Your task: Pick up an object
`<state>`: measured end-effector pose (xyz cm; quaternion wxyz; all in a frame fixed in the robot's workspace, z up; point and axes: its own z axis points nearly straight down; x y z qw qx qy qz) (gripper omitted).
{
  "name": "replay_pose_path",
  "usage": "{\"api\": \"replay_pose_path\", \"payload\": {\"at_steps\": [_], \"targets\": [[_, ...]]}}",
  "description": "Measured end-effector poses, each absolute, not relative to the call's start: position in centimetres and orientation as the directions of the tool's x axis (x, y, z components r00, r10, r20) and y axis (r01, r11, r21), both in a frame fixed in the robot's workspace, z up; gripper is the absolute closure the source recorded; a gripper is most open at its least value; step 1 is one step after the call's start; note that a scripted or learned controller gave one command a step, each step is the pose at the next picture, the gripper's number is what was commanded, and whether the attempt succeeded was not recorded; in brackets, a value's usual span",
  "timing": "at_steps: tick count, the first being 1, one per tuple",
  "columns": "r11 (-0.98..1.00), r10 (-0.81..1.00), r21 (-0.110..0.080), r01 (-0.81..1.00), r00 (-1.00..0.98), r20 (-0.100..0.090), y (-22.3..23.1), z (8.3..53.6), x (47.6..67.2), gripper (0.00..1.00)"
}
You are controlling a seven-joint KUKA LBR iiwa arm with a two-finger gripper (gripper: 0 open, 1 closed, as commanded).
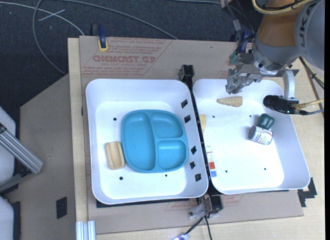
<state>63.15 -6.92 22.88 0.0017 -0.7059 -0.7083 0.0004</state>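
Tool [236, 86] hangs just above the tan cone [230, 101] in right bin [294, 177]; can't tell its grip.

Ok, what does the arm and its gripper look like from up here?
The arm is grey with a rounded orange band above the wrist. Yellowish and black cables loop around it. The gripper is small, metallic grey, with thin dark fingers.

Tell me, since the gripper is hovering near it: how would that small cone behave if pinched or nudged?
The cone lies on its side on the right bin's smooth floor, so a nudge would probably swing it round its tip. Its taper may let it slip out of the gripper. It looks small, likely light.
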Motion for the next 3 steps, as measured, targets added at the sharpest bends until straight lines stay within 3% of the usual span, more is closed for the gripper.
{"api": "replay_pose_path", "payload": {"at_steps": [1, 3], "targets": [[0.005, 1.0, -0.002, 1.0, -0.005, 0.002, -1.7, 23.0, 63.3, 1.0], [0.004, 1.0, -0.004, 1.0, -0.004, 0.002, 7.3, 22.6, 60.9, 1.0]]}}
